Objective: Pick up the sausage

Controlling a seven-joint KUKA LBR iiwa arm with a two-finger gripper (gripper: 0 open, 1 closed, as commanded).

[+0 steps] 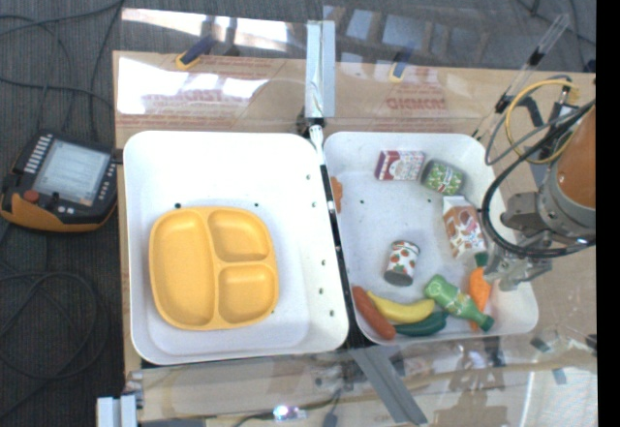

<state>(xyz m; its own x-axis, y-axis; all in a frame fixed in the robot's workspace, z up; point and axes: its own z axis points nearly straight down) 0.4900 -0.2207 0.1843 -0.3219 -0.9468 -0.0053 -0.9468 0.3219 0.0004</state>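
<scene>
The gripper (511,272) hangs at the right bin's (368,212) 4 o'clock edge; can't tell its grip state. The sausage (373,313) lies at 7 o'clock, touching the banana (405,307).

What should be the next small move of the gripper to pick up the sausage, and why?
Probably a move along the right bin's front edge toward the divider. The gripper hangs near the bin's right wall, by the carrot, while the sausage lies in the front corner by the divider, beside the banana. It should line up above the sausage before descending.
</scene>
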